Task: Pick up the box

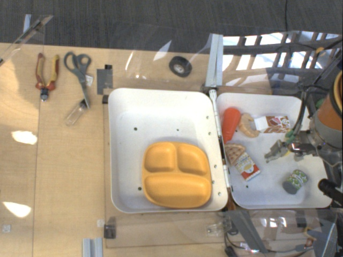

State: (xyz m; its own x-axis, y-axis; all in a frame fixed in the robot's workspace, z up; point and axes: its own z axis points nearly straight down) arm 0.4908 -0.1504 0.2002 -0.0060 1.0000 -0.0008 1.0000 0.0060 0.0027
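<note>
A small brown and white box [274,123] lies flat near the back of the right bin [268,196]. My gripper [272,150] hovers just in front of that box, over the bin's middle, with its fingers pointing left. The fingers are open and nothing is between them. The arm's wrist with its orange band [328,107] comes in from the right edge.
Also in the right bin are an orange carrot [231,123], a round biscuit [248,126], a waffle piece [235,152] on a red and white packet [248,167], and a grey can [295,181]. The left bin [128,116] holds a yellow divided tray [177,174]. Pliers, scissors and a tape roll lie on the bench.
</note>
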